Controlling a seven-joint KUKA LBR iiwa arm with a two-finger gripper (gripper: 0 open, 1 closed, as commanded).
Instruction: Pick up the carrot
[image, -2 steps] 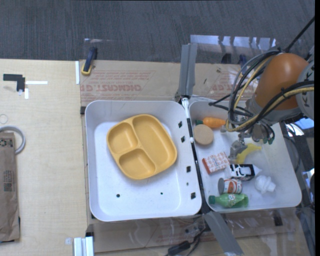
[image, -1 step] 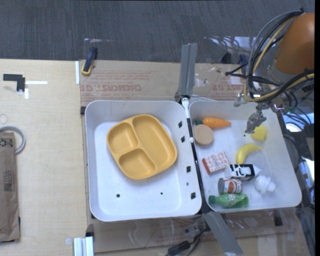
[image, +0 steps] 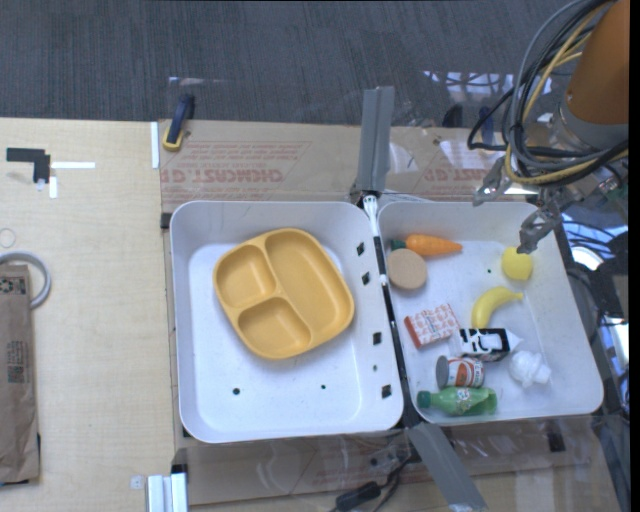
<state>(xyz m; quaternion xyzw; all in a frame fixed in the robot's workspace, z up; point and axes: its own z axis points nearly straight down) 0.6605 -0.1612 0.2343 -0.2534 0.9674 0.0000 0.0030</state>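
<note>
Lying along the far wall of the right bin (image: 585, 345), the carrot (image: 432, 244) points its orange tip rightward, with a tan round piece (image: 407, 269) just beside it on the near side. Open floor to its right, before the lemon (image: 516, 264), leaves room for a descent; the far rim and the divider crowd its other sides. At the upper right the claw (image: 528, 232) hangs over the lemon, apart from the carrot; whether it stands wide or narrow I cannot tell. A yellow tray (image: 285, 292) sits in the left bin (image: 200, 380).
</note>
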